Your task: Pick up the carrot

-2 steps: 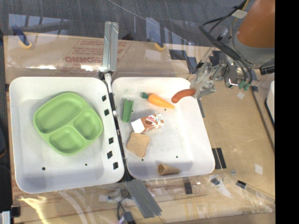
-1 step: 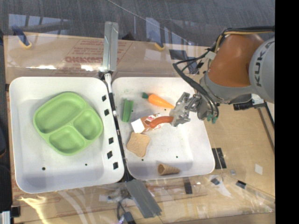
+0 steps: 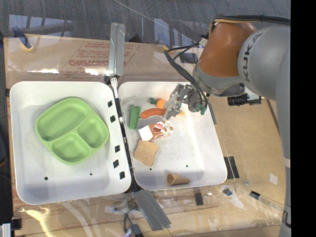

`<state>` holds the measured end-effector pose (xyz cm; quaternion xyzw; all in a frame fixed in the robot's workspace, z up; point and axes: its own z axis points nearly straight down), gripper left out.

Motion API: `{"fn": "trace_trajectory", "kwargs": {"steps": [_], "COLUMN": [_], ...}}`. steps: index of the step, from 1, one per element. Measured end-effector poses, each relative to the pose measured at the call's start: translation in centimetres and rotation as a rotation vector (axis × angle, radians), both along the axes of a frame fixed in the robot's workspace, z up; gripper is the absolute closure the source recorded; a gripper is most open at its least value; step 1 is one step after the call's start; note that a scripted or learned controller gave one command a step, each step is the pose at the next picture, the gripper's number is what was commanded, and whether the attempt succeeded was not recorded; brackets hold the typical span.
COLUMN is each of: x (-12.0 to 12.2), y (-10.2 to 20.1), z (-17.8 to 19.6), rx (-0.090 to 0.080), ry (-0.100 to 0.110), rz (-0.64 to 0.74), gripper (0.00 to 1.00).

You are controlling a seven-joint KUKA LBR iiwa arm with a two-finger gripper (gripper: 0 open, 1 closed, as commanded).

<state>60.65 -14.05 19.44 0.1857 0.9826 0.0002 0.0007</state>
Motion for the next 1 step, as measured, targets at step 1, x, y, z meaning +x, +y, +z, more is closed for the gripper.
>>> {"fn": "trace_trajectory", "kwargs": {"steps": [1], "x": [-1.93], "y": [3.13], "z": [-0.16], "rx": [0.000], "ry": [0.006], "rz": [-0.292], "gripper": [1.00]}}
